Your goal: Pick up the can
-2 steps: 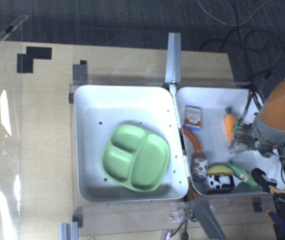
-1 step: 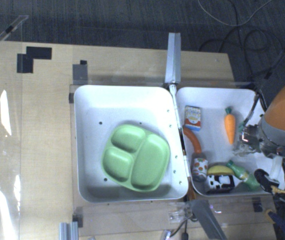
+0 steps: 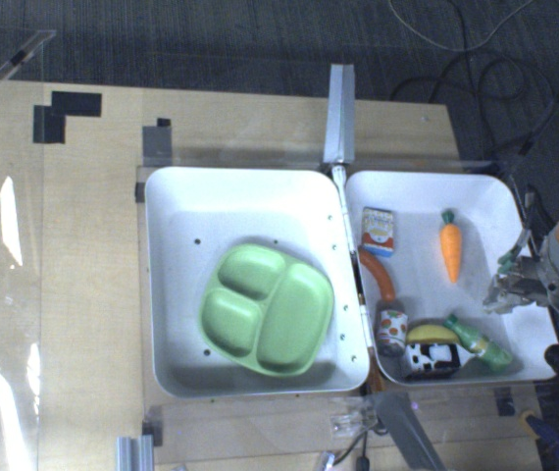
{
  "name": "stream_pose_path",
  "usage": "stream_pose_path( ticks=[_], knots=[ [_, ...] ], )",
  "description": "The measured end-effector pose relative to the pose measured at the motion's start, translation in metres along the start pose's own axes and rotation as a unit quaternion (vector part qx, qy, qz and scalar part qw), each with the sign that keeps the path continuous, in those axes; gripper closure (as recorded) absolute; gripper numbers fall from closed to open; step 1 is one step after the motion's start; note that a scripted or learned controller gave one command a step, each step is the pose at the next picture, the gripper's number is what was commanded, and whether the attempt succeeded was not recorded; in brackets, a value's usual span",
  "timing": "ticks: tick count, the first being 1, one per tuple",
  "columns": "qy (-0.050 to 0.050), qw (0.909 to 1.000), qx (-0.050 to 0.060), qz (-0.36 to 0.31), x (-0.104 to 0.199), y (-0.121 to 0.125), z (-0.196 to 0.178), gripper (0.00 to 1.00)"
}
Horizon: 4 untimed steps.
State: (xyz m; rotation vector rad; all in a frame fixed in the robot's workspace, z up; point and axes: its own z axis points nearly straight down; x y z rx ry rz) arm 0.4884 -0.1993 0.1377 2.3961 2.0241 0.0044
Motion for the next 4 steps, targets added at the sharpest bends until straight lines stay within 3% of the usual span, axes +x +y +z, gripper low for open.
stream_pose_path(
  ticks=[1, 2, 3, 4],
  knots=[
    [0.000, 0.9993, -0.003, 0.036, 0.001, 0.002, 0.048, 1.00],
    [0.000, 0.9992, -0.001, -0.041, 0.001, 0.005, -0.024, 1.00],
    [0.001, 0.9930, -0.002, 0.118, 0.006, 0.001, 0.048, 1.00],
    [0.000, 0.9975, -0.001, 0.071, 0.003, 0.013, -0.052, 1.00]
  ],
)
